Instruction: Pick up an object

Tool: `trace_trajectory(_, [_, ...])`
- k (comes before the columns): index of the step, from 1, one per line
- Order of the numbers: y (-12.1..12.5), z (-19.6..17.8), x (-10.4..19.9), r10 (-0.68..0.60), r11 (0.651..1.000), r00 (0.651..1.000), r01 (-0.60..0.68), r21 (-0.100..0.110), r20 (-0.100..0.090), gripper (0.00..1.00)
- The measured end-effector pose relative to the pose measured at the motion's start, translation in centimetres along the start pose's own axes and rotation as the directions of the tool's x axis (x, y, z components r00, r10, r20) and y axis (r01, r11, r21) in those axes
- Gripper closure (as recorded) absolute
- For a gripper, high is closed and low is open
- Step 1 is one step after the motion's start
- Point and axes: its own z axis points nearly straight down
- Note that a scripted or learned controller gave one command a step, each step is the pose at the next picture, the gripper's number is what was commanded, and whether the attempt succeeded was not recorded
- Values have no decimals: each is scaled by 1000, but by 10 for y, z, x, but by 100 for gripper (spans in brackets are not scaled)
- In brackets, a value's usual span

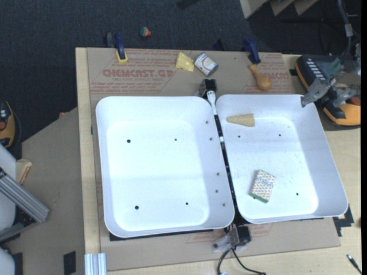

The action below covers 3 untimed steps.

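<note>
At the right bin's point(312, 153) far-right corner: gripper point(313, 94) poised off the rim, grip unreadable.
Patterned sponge point(262, 185) and tan wedge point(241, 120) lie loose inside, awaiting pick.

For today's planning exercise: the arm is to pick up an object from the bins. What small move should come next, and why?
Probably swing the gripper left and inward over the right bin, toward the tan wedge. The gripper sits at that bin's far right corner, over the rim, not above either object. The wedge lies nearer than the patterned sponge.
</note>
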Motion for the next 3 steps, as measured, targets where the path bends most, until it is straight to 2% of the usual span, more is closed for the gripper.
trace_trajectory(1, [0, 170, 85, -6, 1000, 1000, 6, 11, -6, 0])
trace_trajectory(2, [59, 201, 106, -5, 1000, 1000, 5, 4, -1, 0])
trace_trajectory(3, [59, 188, 104, -1, 1000, 1000, 1, -3, 1, 100])
